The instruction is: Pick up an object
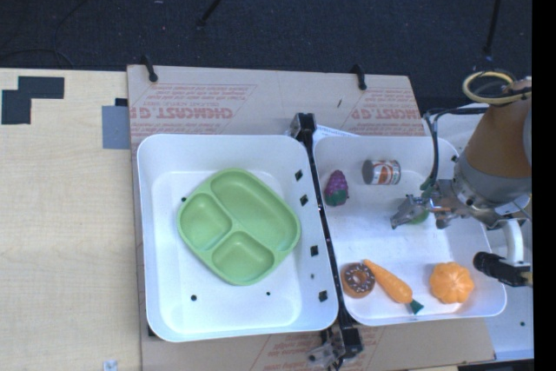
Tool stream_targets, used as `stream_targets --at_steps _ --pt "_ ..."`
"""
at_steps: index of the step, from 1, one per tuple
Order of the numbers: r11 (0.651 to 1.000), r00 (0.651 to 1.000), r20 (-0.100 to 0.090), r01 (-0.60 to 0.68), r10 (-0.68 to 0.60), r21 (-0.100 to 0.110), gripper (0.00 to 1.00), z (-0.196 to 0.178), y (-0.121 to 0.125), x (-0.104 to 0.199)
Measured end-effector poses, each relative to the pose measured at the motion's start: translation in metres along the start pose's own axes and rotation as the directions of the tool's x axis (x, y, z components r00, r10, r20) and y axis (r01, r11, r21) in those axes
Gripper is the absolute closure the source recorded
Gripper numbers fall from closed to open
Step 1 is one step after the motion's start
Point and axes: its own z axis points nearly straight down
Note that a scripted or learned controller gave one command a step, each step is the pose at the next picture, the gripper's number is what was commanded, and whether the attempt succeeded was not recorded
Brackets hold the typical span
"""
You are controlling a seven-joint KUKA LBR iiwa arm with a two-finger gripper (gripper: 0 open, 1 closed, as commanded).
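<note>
The right bin point(486, 308) holds several small things. A purple bunch of grapes point(335, 187) lies near its left wall, and a small can point(381, 172) lies on its side at the back. Along the front are a chocolate donut point(357, 279), an orange carrot point(387, 281) and an orange fruit point(451, 282). My gripper point(408, 213) hangs low over the middle of this bin, right of the grapes and below the can. A bit of green shows right beside it; I cannot tell what it is.
The left bin point(165, 308) holds a green divided plate point(238, 226). A black divider point(314, 221) runs between the bins. The grey arm with its orange band point(499, 143) comes in over the right bin's right edge.
</note>
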Motion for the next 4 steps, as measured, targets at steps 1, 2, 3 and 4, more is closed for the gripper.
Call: stream_targets --at_steps 1,2,3,4 --pt "1.0 1.0 0.001 -0.001 0.001 -0.004 0.0 0.041 0.0 0.001" --pt "1.0 1.0 0.002 -0.004 0.004 -0.005 1.0 0.029 0.001 0.0" --pt "1.0 1.0 0.003 -0.005 0.005 -0.008 1.0 -0.015 -0.005 -0.002" --pt "1.0 1.0 0.003 0.002 -0.002 -0.009 1.0 -0.078 -0.007 -0.001"
